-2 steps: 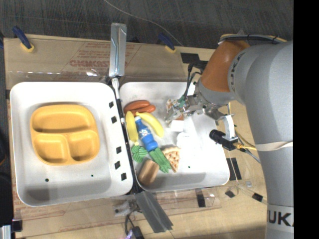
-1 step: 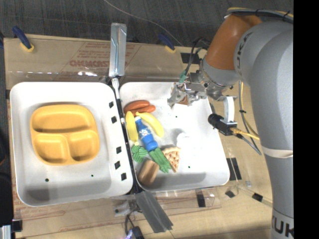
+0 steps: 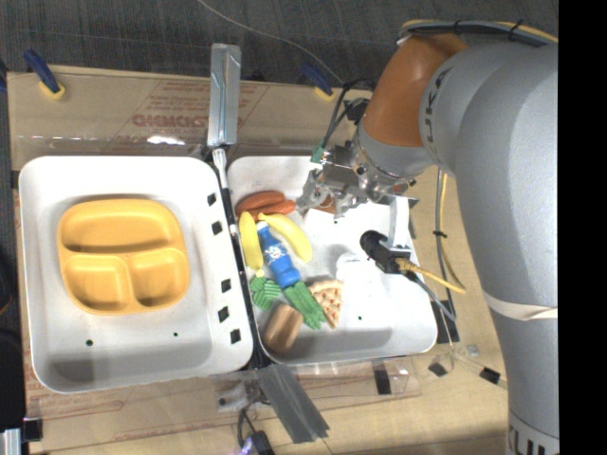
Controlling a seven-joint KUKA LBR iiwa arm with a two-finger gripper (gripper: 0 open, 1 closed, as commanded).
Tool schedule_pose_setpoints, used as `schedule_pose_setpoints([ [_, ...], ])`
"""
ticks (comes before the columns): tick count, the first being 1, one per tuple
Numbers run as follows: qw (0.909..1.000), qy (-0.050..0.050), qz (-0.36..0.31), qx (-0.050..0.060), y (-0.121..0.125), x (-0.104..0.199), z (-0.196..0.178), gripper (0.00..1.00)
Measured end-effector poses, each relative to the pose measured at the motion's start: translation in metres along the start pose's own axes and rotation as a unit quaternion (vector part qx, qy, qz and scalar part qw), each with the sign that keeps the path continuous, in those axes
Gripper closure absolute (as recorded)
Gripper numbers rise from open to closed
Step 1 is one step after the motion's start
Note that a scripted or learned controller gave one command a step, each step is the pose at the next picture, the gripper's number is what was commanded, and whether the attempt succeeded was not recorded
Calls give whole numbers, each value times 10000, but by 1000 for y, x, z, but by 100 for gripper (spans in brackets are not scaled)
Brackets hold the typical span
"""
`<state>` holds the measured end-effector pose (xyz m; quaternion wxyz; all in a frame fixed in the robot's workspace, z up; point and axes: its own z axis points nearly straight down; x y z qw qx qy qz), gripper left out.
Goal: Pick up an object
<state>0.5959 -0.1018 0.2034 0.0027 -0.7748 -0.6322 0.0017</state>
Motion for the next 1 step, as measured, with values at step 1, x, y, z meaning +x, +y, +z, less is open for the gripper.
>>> schedule_pose_setpoints([
  [1,9957,-4,930,-14,8,27,-7,100],
])
